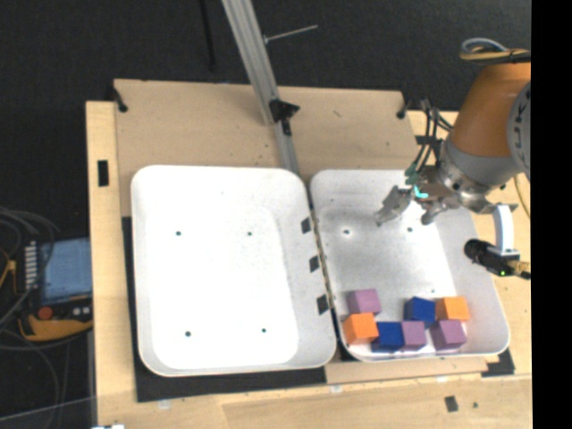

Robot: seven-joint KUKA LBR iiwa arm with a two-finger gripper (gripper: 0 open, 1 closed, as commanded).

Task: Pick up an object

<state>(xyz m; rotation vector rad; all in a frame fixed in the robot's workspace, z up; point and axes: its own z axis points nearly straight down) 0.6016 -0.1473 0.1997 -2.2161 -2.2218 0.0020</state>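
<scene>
Blocks [407, 322] lie well apart from the claw [413, 206].

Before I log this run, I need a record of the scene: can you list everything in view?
white bins: 2, side by side on the bench; left bin, right bin
purple blocks: 3, right bin's near end
blue blocks: 2, same cluster
orange blocks: 2, same cluster
metal pole: 1, grey, slanting behind the bins
blue box with cables: 1, off the bench's left side
arm: 1, grey and orange, from the right
gripper: 1, over the right bin's far part, nothing between the jaws
</scene>
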